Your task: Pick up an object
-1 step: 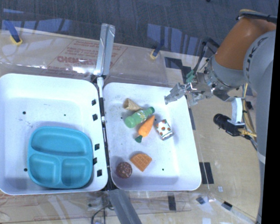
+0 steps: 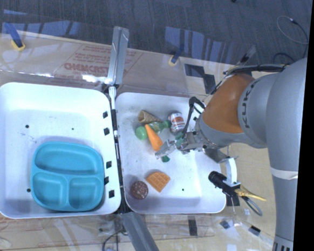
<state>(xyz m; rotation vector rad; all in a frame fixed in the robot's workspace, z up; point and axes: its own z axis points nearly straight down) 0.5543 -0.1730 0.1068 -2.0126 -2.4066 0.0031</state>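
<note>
The right bin [image 2: 205, 202] holds several toy foods: an orange carrot [image 2: 154, 137], a green piece [image 2: 142, 132], a tan cone [image 2: 146, 116], a small red-and-white can [image 2: 176, 121], an orange waffle-like square [image 2: 158, 180] and a brown round cookie [image 2: 139, 189]. My gripper [image 2: 168, 149] reaches in from the right and hovers low just right of the carrot's lower end, with a small dark green bit [image 2: 166, 158] beneath it. Nothing visibly sits between its fingers.
The left bin [image 2: 18, 100] holds a blue divided tray [image 2: 68, 176]. A grey divider bar [image 2: 118, 59] stands between the bins at the back. The arm's body [image 2: 239, 110] covers the right bin's right side.
</note>
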